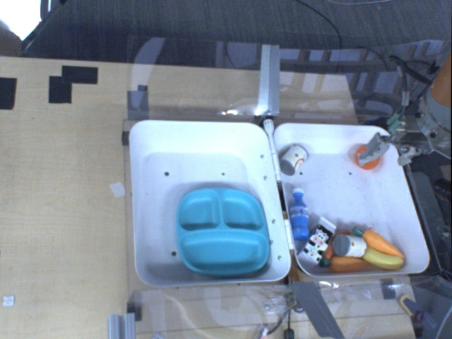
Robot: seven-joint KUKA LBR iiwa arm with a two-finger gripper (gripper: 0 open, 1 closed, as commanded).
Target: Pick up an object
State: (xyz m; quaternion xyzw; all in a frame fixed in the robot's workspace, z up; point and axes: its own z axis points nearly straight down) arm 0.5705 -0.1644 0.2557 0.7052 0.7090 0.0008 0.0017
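Orange carrot (382,241) lies lower right; at the frame's right edge the pincer (378,149) tilts over a small orange disc (367,157), grip indiscernible.

Blue tray (222,232) in left bin (152,189), tool (381,145) above orange piece (367,157)

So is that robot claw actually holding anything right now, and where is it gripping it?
It cannot be told. The gripper sits right over a small orange object in the right bin, but any hold is unclear.
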